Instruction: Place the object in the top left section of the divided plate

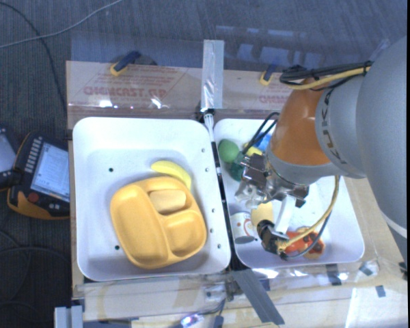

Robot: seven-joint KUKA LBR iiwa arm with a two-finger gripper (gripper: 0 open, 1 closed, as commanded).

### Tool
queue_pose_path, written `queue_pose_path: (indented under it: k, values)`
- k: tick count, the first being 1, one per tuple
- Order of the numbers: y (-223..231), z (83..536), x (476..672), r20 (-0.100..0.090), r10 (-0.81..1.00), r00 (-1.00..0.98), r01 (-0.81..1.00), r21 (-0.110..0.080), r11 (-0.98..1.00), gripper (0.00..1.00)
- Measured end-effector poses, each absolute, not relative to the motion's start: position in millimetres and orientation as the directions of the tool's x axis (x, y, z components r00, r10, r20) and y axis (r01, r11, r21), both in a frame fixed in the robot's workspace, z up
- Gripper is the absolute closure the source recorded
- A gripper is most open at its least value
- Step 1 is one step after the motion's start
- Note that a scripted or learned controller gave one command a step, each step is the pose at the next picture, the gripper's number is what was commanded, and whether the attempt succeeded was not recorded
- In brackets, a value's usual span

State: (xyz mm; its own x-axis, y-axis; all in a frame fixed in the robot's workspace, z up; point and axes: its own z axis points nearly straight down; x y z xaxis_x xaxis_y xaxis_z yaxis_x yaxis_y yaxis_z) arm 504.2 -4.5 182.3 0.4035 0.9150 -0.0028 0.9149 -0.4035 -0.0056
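A yellow divided plate (pixel 133 225) lies in the left bin (pixel 96 149). A tan bread-like piece (pixel 169 199) rests in the plate's upper section, on its right-hand side. A yellow banana-shaped item (pixel 174 170) lies just behind the plate's far rim. My gripper (pixel 249 195) is low in the right bin (pixel 348 241), over its left half, with the grey and orange arm covering much of that bin. A green round object (pixel 228 150) sits just beyond the gripper, and a pale yellow object (pixel 262 214) lies right beside it. I cannot make out anything held.
A small white cup-like item (pixel 241 225) and an orange-red item (pixel 306 244) with dark parts lie near the right bin's front. The ridge between the bins (pixel 219 190) runs just left of the gripper. A teach pendant (pixel 41 176) sits off the bench at the left.
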Motion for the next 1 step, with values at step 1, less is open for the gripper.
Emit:
queue_pose_path:
  k: [1]
  values:
    - [27.8,182.1,521.3,-0.002,0.942,0.334,0.942,-0.005,-0.334,1.0]
